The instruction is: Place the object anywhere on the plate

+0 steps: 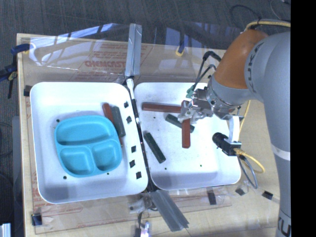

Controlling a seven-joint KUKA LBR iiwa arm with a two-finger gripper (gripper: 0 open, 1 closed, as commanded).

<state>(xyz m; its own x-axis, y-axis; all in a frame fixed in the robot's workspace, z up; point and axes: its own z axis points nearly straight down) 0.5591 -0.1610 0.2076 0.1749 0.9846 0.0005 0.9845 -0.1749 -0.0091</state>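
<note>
Light-blue plastic plate with three compartments lies in the left white bin. Beside its upper right edge, a reddish-brown block and a dark grey bar lie side by side, touching.

Right white bin holds a long reddish-brown bar, lying crosswise; a second reddish-brown stick, pointing down; a dark grey strip near the divider. The gripper hangs over the stick's upper end. Cannot tell its grip state.
</note>
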